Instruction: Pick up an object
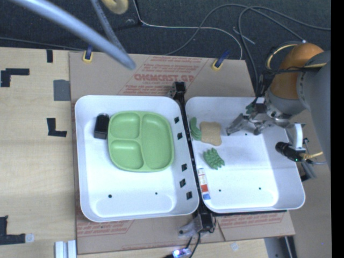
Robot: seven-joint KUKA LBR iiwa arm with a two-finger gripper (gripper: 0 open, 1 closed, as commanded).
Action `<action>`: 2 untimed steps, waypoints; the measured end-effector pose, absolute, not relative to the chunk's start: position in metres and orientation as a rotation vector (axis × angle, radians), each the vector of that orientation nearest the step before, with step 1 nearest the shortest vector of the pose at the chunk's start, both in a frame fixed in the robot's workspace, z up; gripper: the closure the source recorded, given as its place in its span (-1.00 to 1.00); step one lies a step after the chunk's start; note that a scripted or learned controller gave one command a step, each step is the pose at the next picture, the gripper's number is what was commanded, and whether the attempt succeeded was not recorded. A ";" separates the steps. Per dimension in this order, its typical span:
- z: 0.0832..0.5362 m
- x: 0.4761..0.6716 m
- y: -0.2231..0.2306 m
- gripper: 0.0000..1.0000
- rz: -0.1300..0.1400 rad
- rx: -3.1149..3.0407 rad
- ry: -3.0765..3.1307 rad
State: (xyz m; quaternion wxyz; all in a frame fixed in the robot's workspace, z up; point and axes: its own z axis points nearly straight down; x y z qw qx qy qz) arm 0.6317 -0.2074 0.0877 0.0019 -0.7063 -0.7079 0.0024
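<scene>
A black block (101, 126) is lying in the left bin (86, 160), just beside the left edge of a green divided plate (141, 141) that is sitting in the middle of that bin. Across the divider, in the right bin (269, 190), a green leafy piece (194, 129) is touching a tan bread-like piece (210, 133). A green bumpy toy (214, 158) is lying just below them, and a small red, white and blue packet (202, 180) is resting against the bin's left wall. The end effector (237, 126) is hanging over the right bin's upper part, its fingers spread fairly wide and pointing left toward the tan piece, near it but apart, gripping nothing. The orange-banded arm (293, 79) is reaching in from the right over the tabletop (32, 160).
</scene>
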 end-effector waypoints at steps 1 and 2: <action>0.102 0.634 -0.207 1.00 0.003 -2.218 -2.226; 0.148 0.631 -0.213 1.00 -0.003 -2.222 -2.225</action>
